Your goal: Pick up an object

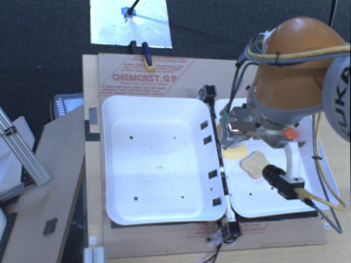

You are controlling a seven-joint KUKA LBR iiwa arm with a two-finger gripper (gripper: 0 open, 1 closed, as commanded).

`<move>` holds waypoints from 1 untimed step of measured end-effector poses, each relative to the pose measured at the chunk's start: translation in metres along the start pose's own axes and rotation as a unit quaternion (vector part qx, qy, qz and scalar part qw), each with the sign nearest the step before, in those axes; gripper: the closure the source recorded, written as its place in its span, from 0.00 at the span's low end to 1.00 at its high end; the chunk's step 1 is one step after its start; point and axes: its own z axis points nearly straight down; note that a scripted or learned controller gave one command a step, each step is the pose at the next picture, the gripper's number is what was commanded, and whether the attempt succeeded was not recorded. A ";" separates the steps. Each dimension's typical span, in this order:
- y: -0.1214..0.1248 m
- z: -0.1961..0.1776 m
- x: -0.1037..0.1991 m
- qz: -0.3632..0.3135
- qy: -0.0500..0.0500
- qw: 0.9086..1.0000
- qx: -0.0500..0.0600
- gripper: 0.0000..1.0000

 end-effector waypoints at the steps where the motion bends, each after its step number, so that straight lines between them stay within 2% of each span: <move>1: 0.018 -0.107 0.042 0.004 0.000 1.000 -0.008 1.00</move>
